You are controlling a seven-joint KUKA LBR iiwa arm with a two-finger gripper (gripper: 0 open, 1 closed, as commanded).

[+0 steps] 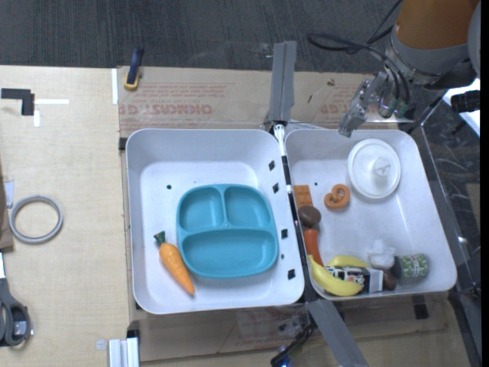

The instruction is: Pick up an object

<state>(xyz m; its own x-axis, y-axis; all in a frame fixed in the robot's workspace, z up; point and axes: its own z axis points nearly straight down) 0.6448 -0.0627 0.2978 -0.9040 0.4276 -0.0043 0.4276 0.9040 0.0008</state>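
My gripper (365, 107) hangs above the far edge of the right bin (435, 205), with nothing visibly held. Just in front of it in that bin lies a white round lid (374, 169). An orange pretzel (336, 197) sits to the lid's left. Along the bin's left wall lie a brown block (303, 196), a dark ball (309, 216) and a red-orange stick (312, 243). At the near edge are a banana (335, 279), a small box (368, 280), a white lump (380, 251) and a green can (412, 266).
The left bin (145, 205) holds a blue divided plate (227, 230) and a carrot (176, 264). On the bench to the left lie a tape ring (34, 219) and scissors (11, 323). A clip (135, 69) rests on the cardboard behind the bins.
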